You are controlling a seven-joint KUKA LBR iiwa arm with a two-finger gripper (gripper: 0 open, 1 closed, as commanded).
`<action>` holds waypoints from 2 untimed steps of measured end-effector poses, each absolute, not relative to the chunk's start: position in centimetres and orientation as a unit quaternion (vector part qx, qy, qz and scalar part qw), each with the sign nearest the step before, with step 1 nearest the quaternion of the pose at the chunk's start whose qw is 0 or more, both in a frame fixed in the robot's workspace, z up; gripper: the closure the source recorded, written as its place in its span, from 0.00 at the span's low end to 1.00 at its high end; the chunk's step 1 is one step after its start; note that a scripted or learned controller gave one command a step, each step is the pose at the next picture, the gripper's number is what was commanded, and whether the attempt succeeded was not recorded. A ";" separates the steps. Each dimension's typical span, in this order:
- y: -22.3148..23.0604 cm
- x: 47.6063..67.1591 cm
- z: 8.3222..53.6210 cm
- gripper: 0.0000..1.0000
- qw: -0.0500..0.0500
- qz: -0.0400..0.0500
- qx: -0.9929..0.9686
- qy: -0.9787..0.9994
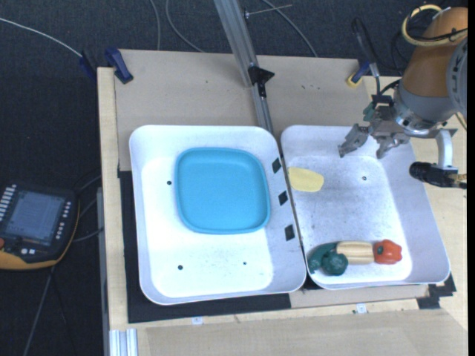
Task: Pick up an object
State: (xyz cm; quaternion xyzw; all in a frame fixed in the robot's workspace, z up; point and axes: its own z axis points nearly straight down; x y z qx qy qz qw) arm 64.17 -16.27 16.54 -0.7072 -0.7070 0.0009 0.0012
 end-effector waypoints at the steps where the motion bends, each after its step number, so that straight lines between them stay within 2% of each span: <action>1: -16.3 64.0 12.4 0.00 0.001 0.001 -0.707 -0.707; 2: -16.3 64.0 9.4 0.00 0.001 0.001 -0.707 -0.707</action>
